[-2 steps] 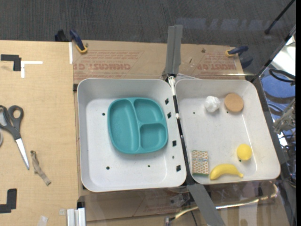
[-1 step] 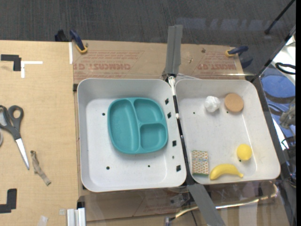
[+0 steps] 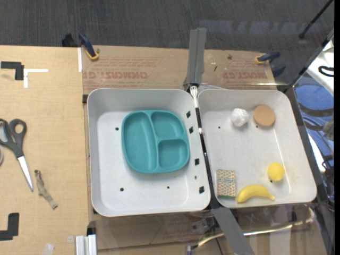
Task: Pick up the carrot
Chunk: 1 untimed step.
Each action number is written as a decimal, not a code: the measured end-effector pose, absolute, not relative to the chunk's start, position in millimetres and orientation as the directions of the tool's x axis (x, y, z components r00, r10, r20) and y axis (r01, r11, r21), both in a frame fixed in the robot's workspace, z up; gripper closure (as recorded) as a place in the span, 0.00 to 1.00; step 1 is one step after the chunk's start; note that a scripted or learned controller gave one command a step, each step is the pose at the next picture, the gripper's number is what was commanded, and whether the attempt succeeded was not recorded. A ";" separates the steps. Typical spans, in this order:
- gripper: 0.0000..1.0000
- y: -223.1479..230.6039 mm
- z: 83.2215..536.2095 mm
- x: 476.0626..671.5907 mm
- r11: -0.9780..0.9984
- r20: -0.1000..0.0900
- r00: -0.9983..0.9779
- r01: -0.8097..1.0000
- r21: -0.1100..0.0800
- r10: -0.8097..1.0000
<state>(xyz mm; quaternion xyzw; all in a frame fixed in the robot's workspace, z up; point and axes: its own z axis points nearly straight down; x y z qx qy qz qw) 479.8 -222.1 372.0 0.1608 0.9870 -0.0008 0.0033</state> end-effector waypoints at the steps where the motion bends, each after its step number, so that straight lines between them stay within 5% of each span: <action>1: 1.00 -222.2 344.1 524.2 0.983 -0.006 -0.983 0.182 -0.001 0.182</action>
